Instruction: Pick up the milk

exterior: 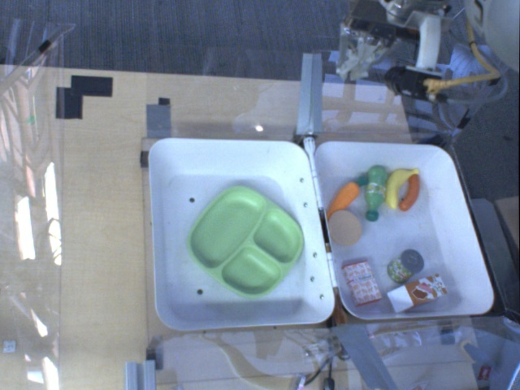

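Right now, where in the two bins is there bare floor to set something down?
Right bin: bare along the right wall, right of the banana and above the can and milk carton. Left bin: bare margins around the green tray. Crowded: the right bin's left side and front.

A robot lab: a pale wooden bench (97, 218) with metal brackets (309, 96) holds two white bins (162, 299), clear plastic screens stand at the frame's left, cabled machinery (406, 31) hangs upper right, and grey carpet runs along the top.
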Available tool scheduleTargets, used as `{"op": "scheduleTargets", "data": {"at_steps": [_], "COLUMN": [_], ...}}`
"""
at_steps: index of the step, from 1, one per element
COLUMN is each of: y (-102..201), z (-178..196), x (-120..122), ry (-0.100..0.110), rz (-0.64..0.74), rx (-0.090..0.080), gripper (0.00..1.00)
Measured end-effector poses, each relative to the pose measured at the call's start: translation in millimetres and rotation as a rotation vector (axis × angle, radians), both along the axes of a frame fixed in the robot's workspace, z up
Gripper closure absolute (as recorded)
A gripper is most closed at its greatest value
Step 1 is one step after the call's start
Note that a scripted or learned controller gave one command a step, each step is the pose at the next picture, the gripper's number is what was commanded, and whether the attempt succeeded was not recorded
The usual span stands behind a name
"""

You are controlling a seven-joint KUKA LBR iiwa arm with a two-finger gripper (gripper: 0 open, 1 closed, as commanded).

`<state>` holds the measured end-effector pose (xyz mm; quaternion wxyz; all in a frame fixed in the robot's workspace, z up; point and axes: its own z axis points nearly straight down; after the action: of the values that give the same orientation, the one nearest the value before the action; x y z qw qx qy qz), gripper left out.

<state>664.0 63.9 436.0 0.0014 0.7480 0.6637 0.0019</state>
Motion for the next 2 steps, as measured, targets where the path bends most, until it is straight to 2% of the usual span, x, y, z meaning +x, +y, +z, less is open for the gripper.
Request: {"op": "scheduleTargets", "data": {"at_steps": [1, 2], "y": [94, 95], "z": [0, 12], "x": [5, 5], "ry": [-0.001, -0.006], "rz": [0.026, 0.033], "rx": [0.001, 0.0], "gripper": [1.0, 1.0]}}
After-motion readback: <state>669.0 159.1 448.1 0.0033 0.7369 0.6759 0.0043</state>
